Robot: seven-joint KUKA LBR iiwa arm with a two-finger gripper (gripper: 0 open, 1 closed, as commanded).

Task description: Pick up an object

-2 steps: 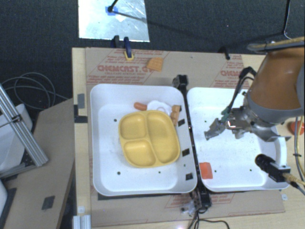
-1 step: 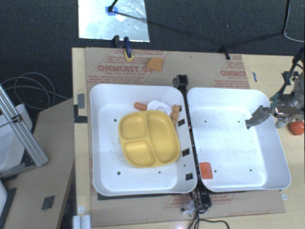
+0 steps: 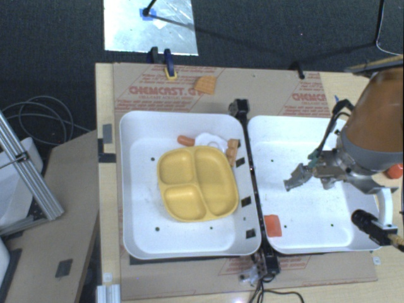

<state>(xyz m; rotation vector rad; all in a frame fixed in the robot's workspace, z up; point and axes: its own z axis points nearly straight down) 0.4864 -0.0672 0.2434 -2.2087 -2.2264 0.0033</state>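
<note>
1. An orange block (image 3: 273, 225) is lying in the right bin (image 3: 297, 128), near that bin's front-left corner, close to the divider between the two bins.
2. The gripper (image 3: 294, 181) is hovering over the middle of the right bin, up and to the right of the orange block and apart from it. Its fingers are appearing slightly parted, with nothing between them.
3. The arm's orange band (image 3: 379, 118) is covering the right bin's far-right portion.
4. A yellow divided plate (image 3: 197, 184) is sitting in the centre of the left bin (image 3: 139, 169), well apart from the gripper.
5. An orange sausage-shaped piece (image 3: 185, 141) is lying just behind the plate, beside a white round item (image 3: 211, 141) touching the plate's back edge.
6. A small tan block (image 3: 233, 148) is resting at the plate's back-right corner, near the divider.
7. A tan flat piece (image 3: 205, 84) is lying on the cardboard behind the bins.
</note>
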